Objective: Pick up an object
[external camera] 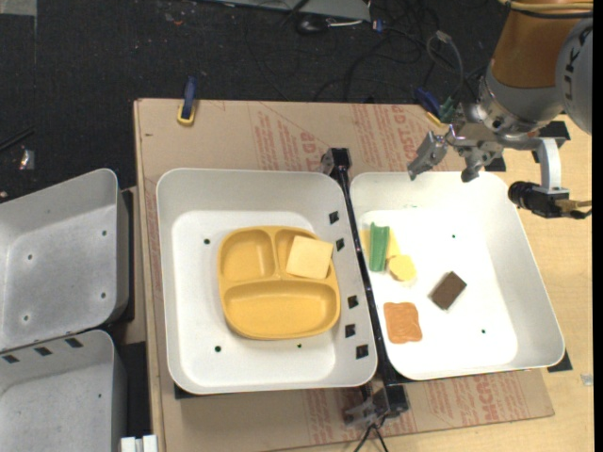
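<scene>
A table (245,125) topped with a brown board carries two shallow white bins side by side, seen from above at a slant. The left bin (179,252) holds a yellow divided tray (264,304), and a pale yellow square block (309,257) lies tilted across the tray's upper right compartment.

The right bin (490,252) holds the loose pieces that could be picked. They cluster toward its left half: a green bar (379,246) stands lengthwise near the dividing wall, a small yellow round piece (402,269) lies just beside its lower end, an orange rough-edged flat piece (402,322) lies below those, and a dark brown block (448,290) sits a little apart to the right, turned at an angle.

The grey arm with its orange band reaches in from the right. Its gripper (449,158) hangs above the far rim of the right bin, well apart from every piece. The jaws are spread wide with nothing between them, which suits a hand waiting above the bin before choosing a target.

The pickup looks not yet begun. The brown block seems the easiest choice, since it has bare floor on all sides for the jaws to straddle; the green bar and yellow piece nearly touch, so closing on one might nudge the other.
</scene>
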